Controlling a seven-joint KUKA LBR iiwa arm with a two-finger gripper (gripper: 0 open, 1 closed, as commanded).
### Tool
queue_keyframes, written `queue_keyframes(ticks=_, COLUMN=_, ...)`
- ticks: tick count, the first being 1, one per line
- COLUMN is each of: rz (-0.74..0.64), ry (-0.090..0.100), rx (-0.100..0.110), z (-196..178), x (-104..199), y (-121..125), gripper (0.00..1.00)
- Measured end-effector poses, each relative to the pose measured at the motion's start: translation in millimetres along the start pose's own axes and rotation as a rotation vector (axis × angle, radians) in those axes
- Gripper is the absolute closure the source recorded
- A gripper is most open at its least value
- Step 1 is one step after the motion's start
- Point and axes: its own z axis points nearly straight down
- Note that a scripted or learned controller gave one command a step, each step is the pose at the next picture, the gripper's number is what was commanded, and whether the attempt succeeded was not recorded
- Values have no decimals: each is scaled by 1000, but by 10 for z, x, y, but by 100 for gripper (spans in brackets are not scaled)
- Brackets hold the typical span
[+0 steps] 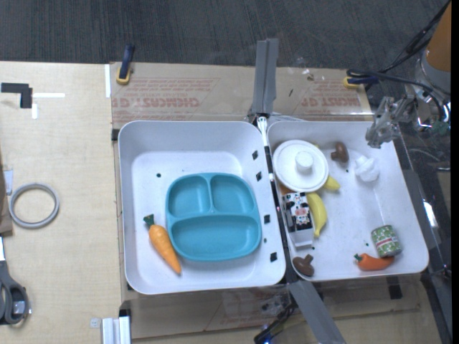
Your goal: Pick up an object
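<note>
The end effector [381, 126] hangs at the upper right corner of the right bin [412, 192], just over its rim, carried by the arm entering from the right. Whether it is released or clenched cannot be determined at this resolution; nothing is seen in its grasp.

The right bin contains the candidate objects. A small white object [366, 168] lies nearest, just below the end effector and slightly left. A small brown object [339, 152] lies further left, beside a white round lid [302, 164]. A banana [318, 211] lies with its long axis running roughly top to bottom of the view, next to a small printed box [298, 212]. A green can [386, 240] and an orange piece [373, 261] sit at the lower right, well apart from the end effector.

The left bin [136, 192] holds a blue divided plate [213, 216] and a carrot [163, 244], both far across the divider.

Judgement: the small white object is the shortest reach, requiring a short move down the view and a descent.
</note>
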Motion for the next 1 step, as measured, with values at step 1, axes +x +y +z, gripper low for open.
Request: queue_keyframes(ticks=1, rz=-59, ry=-3, rx=0, z=-600, x=-93, y=-206, gripper=100)
